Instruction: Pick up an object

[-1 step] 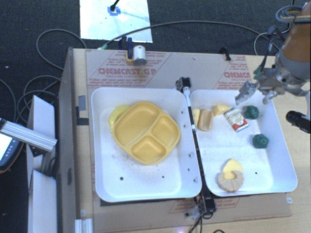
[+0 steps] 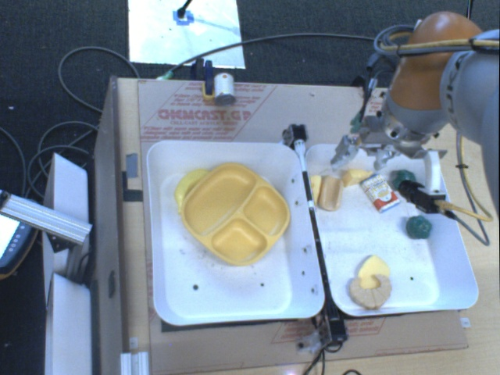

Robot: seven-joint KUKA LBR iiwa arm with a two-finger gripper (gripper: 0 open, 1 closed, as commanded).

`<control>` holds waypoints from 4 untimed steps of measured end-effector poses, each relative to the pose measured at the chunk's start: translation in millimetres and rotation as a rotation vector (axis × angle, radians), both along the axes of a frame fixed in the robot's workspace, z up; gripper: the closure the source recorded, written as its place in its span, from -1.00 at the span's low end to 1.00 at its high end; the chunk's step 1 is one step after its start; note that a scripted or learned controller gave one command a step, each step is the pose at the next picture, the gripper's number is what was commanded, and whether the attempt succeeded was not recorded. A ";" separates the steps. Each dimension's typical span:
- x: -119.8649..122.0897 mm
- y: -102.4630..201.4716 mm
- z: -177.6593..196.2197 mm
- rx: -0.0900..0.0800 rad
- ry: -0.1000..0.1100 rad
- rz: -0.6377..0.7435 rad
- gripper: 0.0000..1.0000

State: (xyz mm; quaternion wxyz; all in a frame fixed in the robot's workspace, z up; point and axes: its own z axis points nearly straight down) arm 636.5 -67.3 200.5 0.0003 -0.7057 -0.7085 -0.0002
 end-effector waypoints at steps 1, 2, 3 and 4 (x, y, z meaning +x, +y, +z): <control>10.8 -34.7 -104.7 -0.002 -0.006 0.000 -1.00; 35.3 -20.5 -108.8 -0.009 -0.011 -0.003 -1.00; 31.7 -18.6 -100.7 0.000 0.012 -0.002 1.00; 32.0 -18.0 -101.2 0.000 0.009 -0.002 -1.00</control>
